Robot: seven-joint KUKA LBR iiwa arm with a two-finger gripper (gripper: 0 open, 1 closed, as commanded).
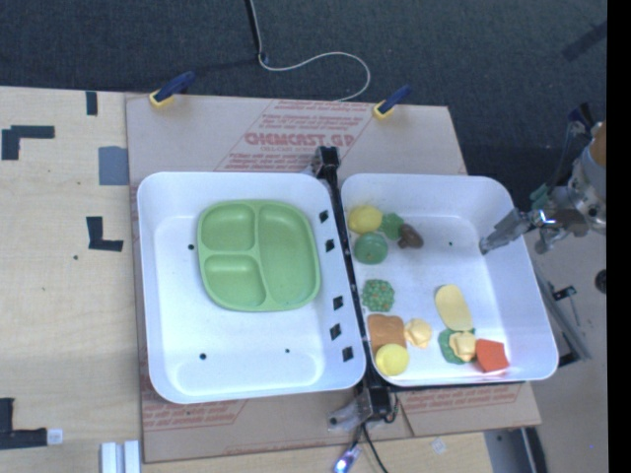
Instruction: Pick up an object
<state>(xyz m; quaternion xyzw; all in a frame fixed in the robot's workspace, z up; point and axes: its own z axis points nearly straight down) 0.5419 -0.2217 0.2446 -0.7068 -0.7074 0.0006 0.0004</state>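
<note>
Contents, ranked by size, placed relative to the gripper (501, 233), which hangs over the right wall of the right bin (513, 294). Whether it is spread or closed cannot be told, and nothing is seen between its tips.

1. Left bin (158, 294): shallow, white, smooth moulded plastic, rounded corners. Far side from the gripper.
2. Right bin: same make; holds all the small items.
3. Green tray (259, 254): divided plate, matte plastic, lying flat in the far bin. Judged stiff and light, but too broad and low for a two-finger grasp except at a rim.
4. Pale yellow oval (453, 306): nearest candidate, just below-left of the gripper. Smooth, elongated; likely light toy food, probably slippery. Grasp across the short axis.
5. Orange-brown slab (385, 327): bread-like, flattish, further left.
6. Green disc (371, 248) and yellow ball (365, 219): against the centre divider, well apart from the gripper. The ball may roll out of a pinch.
7. Knobbly green piece (378, 293): textured, probably the best for friction.
8. Red-orange block (491, 355): angular, flat faces, below the gripper near the bin's corner; the wall crowds the approach.
9. Small brown lump (410, 236): left of the gripper; identity unclear.

All judged light and not fragile.
</note>
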